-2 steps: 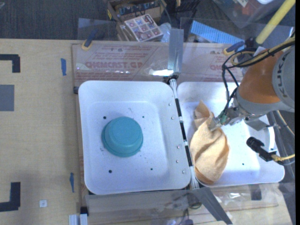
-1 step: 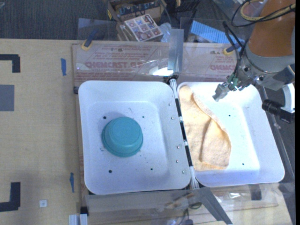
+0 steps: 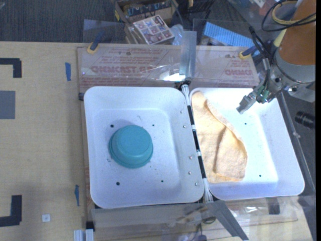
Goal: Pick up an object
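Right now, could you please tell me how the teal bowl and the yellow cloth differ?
The round teal plastic bowl sits upside down, rigid and compact, in the left white bin; the pale yellow terry cloth lies limp, crumpled and elongated along the right white bin's left side. Both rest untouched, each alone in its bin.

The right bin (image 3: 271, 149) is lying beneath the claw (image 3: 247, 104), with the left bin (image 3: 100, 104) sitting to the claw's left. A cardboard box (image 3: 145, 9) is resting beyond the claw, and blue tape (image 3: 67, 72) is sticking to the bench (image 3: 35, 134) far to its left.
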Tool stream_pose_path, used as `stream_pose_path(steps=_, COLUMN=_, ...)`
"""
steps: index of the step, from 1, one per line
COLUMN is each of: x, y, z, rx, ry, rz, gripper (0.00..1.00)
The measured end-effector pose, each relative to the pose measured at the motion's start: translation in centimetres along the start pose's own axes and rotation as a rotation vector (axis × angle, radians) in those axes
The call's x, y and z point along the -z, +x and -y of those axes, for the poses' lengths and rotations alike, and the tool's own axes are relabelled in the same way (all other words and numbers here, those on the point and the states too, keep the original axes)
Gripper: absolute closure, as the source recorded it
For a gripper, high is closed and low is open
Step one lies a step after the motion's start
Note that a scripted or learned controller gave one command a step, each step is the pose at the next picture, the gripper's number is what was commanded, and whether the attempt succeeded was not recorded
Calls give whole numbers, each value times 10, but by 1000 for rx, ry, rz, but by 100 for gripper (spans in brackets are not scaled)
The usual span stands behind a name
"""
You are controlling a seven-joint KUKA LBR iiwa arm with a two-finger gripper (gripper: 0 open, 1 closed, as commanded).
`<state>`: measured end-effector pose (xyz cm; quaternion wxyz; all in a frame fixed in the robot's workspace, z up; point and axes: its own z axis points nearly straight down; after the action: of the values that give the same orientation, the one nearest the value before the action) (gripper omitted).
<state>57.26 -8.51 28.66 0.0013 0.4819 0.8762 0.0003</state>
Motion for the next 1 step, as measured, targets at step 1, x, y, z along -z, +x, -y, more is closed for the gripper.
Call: stream_pose_path(steps=1, x=0, y=0, z=0, rx=0, ry=0, rz=0, gripper=0)
